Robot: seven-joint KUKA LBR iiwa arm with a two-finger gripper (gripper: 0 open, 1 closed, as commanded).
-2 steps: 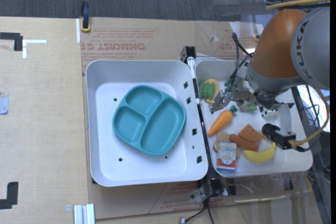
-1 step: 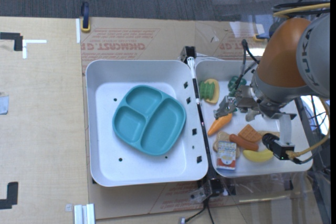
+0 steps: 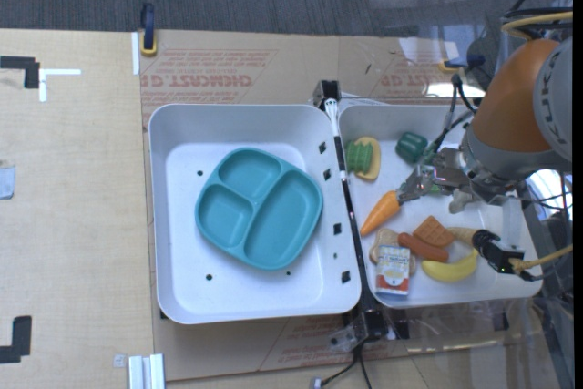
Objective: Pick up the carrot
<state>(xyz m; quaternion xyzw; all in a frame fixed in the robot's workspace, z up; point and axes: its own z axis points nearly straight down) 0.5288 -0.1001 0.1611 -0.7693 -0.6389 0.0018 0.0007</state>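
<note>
In the overhead camera view you see the grey arm with its orange band (image 3: pixel 526 100) reaching in from the right over the right-hand shallow white bin (image 3: pixel 519 287), and its two-finger metal gripper (image 3: pixel 412 189) sits low over that bin's middle. You cannot tell from this slant whether its fingers are spread or pressed together, and nothing shows plainly pinched between them. The tapered orange carrot (image 3: pixel 381 211) lies just below and to the left of the gripper tips, its thick end nearest them and seeming to touch or nearly touch, its point aimed down-left toward the wall between the bins. Up and to the left of the gripper you find a yellow-and-green corn-like toy (image 3: pixel 363 157); almost straight above it rests a small dark green block-shaped piece (image 3: pixel 412 145). Below and slightly right of the gripper lies a flat orange waffle-textured piece (image 3: pixel 434 230) over a red sausage-like piece (image 3: pixel 421 246), and further down the curved yellow banana (image 3: pixel 451 268). Down-left of the gripper stands a small white carton with a red label (image 3: pixel 393 271). Well away to the gripper's left, the left-hand shallow white bin (image 3: pixel 173 196) holds a teal three-compartment plastic plate (image 3: pixel 260 208).
</note>
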